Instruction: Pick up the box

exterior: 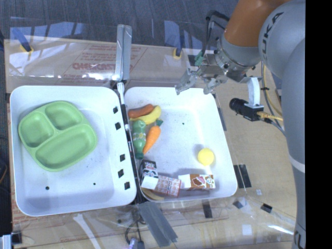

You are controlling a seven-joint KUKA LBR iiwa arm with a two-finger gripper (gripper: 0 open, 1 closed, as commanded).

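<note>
The box (199,181) lies well apart from the hand (196,85).

Grey arm (282,51) — orange band, perhaps dark lettering.

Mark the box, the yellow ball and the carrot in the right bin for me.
box (179,182): camera view, middle of its top face.
yellow ball (206,156): camera view, its centre.
carrot (151,138): camera view, mid-body, orange part.
</note>
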